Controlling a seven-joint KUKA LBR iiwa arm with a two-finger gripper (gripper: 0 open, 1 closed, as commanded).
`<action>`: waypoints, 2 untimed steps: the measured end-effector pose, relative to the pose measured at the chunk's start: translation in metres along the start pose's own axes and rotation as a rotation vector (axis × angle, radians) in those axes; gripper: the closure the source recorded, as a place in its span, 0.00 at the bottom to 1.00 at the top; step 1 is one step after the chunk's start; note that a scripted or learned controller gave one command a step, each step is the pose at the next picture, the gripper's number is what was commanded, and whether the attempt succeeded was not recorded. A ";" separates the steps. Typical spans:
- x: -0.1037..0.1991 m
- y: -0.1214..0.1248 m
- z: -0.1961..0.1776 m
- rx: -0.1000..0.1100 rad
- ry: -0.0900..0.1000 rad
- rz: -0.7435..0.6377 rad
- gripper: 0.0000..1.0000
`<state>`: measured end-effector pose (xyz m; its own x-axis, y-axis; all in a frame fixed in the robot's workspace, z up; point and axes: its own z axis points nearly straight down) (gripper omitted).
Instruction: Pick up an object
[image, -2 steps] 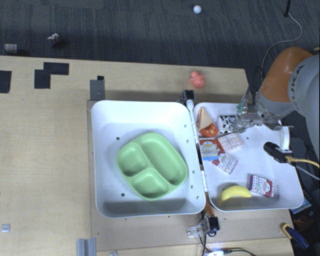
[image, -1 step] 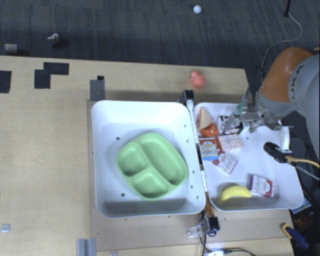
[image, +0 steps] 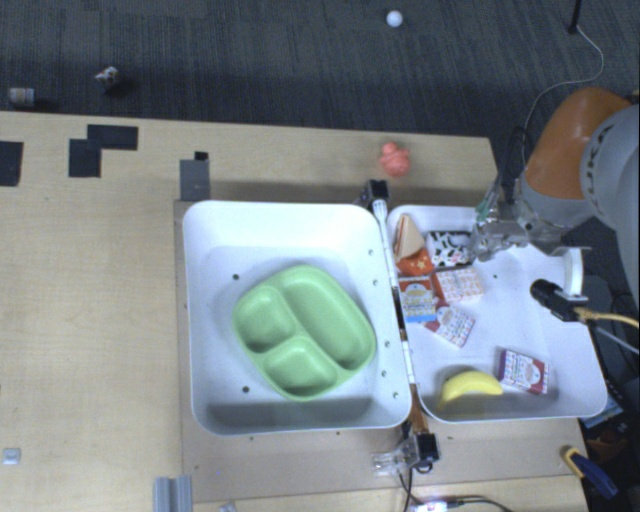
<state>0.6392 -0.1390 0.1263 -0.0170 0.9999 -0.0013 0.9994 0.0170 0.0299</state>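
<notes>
Two white bins are sitting side by side on the counter (image: 90, 300). One green tray (image: 303, 330) is lying in the left bin (image: 205, 250). One banana (image: 470, 386) and several small packets are lying in the right bin (image: 590, 400). The pincer (image: 487, 240) is hovering over its far end, near a black-and-white packet (image: 450, 246).

The pale wooden bench (image: 90, 330) looked matt; the two shallow white plastic bins (image: 205, 330) and green compartmented plastic plate (image: 303, 328) showed smooth, faintly glossy surfaces.
</notes>
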 end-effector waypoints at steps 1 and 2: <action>0.000 0.000 0.000 0.000 0.000 0.000 0.00; 0.012 0.021 0.017 0.006 -0.006 0.013 0.00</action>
<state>0.6601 -0.1267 0.1100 -0.0042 1.0000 -0.0070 0.9997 0.0043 0.0240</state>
